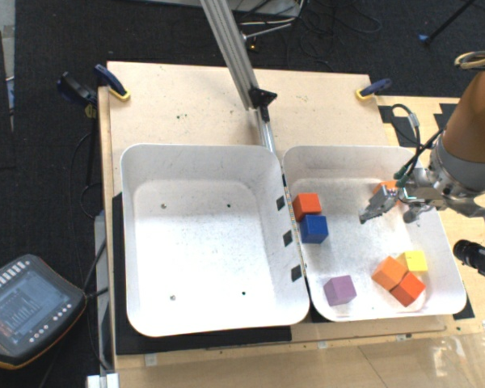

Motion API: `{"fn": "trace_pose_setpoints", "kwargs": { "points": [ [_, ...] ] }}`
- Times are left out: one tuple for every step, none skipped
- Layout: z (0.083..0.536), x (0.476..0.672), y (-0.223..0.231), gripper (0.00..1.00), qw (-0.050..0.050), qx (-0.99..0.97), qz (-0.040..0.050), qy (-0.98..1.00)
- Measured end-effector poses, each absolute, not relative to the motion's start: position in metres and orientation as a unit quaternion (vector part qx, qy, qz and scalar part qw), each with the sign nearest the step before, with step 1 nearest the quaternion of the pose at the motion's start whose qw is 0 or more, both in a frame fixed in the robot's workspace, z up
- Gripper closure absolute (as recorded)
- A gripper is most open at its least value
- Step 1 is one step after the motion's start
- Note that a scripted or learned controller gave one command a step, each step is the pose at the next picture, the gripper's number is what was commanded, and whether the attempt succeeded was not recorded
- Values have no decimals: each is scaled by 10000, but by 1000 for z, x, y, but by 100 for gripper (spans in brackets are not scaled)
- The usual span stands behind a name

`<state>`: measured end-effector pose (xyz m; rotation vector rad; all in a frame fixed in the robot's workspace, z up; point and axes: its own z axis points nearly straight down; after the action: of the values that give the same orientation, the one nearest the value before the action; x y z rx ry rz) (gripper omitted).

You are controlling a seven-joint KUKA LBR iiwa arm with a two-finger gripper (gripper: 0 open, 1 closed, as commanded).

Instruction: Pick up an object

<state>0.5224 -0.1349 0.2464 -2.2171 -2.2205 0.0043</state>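
- Two bins — left bin far from the pincer, right bin beneath it.
- Pincer hangs over the right bin; its grip state I cannot tell.
- Orange blocks below it, near the yellow cube.
- Purple cube below-left.
- Blue cube left — orange cube touching it.

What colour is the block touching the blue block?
Orange block, beside the blue block, seen in the camera view.

Teach pendant lower left; blue-yellow clamps on bench.
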Motion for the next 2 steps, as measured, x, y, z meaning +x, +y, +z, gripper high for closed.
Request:
{"fn": "trace_pose_setpoints", "kwargs": {
  "points": [
    [249, 523, -135, 0, -1, -7071, 0, -7071],
    [203, 528, -139, 0, 16, -7074, 15, -7068]
  ]
}}
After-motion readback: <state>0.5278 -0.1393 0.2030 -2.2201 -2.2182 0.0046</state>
